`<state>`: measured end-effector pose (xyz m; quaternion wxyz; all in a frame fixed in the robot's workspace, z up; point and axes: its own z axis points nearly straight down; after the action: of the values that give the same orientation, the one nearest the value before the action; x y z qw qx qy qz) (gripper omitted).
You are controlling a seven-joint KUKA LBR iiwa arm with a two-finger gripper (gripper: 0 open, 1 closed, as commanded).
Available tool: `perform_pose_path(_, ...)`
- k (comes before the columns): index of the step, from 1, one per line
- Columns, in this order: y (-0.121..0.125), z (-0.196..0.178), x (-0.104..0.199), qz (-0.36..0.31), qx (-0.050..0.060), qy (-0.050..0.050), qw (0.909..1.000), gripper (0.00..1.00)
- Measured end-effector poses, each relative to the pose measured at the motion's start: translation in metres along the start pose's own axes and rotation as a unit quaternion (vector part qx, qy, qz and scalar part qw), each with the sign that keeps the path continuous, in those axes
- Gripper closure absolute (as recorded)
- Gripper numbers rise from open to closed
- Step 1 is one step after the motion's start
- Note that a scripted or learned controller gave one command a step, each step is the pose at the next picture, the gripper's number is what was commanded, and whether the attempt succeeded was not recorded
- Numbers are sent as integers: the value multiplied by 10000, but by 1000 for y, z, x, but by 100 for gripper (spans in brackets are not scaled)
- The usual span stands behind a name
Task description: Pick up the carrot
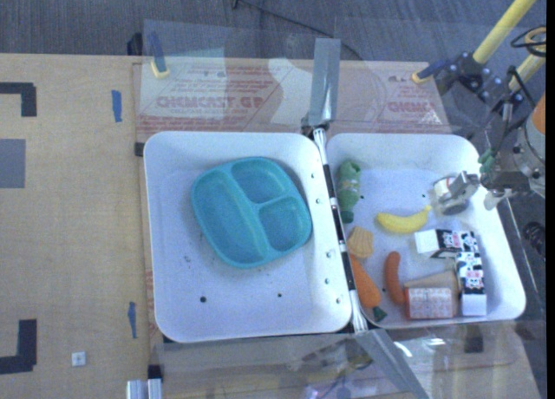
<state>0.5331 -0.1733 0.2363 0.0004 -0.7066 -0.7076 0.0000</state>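
The carrot (362,280), orange with a green top at its near end, lies along the left wall of the right bin (498,254), close to the front corner. My gripper (453,192) hangs over the right part of that bin, just right of the banana (402,222) and well up and to the right of the carrot. Nothing can be seen held in it.
Around the carrot lie a red sausage (393,273), a tan cracker (361,242) and a green bottle (349,187). Milk cartons (468,271) and a pink box (428,302) fill the front right. The left bin (165,241) holds a blue divided plate (251,211).
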Motion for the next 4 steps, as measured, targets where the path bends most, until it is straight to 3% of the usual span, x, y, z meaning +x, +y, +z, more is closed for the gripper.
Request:
perform_pose_path(1,17,133,63,-182,-3,-2,9998,0)
perform_pose_path(2,-13,146,76,-896,-91,-42,9959,0)
perform_pose_path(3,3,67,13,-2060,-23,-15,9786,0)
perform_pose_path(4,-7,145,72,-2834,-50,-25,9590,0)
